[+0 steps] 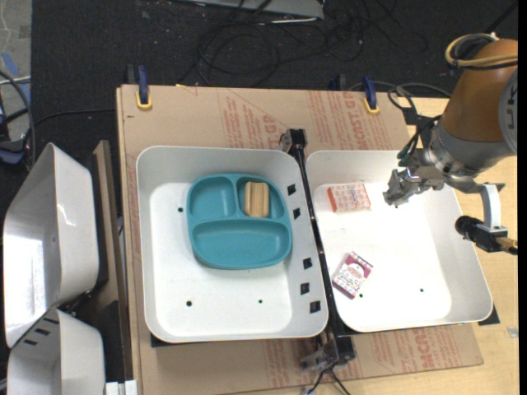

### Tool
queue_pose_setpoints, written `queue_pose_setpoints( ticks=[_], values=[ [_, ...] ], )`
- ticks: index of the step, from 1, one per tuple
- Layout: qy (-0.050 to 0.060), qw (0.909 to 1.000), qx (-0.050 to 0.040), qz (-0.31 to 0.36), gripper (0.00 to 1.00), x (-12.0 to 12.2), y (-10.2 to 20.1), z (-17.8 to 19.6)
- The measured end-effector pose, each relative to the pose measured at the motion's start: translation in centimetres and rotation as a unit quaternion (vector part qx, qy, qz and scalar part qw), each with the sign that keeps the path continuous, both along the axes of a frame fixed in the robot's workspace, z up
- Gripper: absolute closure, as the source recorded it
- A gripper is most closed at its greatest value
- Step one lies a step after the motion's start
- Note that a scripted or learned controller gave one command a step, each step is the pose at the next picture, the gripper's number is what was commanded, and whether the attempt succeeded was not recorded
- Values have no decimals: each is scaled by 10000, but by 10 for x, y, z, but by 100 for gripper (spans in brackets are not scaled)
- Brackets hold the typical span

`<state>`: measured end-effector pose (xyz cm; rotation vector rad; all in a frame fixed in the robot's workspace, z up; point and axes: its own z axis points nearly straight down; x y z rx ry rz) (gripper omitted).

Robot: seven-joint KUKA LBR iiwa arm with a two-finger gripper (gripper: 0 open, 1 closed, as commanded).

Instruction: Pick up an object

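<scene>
gripper [397, 189] hangs over right bin [461, 299] near red-and-white packet [348, 197]; finger state unclear

We see three loose things, and we place each by the teal sectioned tray [239, 225] in the left bin. A tan wooden block [257, 199] lies flat in the tray's upper right compartment, long side running away from the camera. Right of the tray, in the other bin, a red-and-white packet [348, 197] lies flat. Lower down and also right of the tray, a smaller pink-and-white packet [352, 275] lies tilted on the bin floor.
</scene>
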<state>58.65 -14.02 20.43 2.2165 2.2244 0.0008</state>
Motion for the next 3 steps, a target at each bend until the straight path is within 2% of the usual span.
queue_pose_setpoints(
  ticks=[1, 3],
  values=[
    [-10, 10000, 3, 20, 100, 21, 49, 9],
    [-1, 10000, 5, 8, 100, 33, 149, 32]
  ],
)
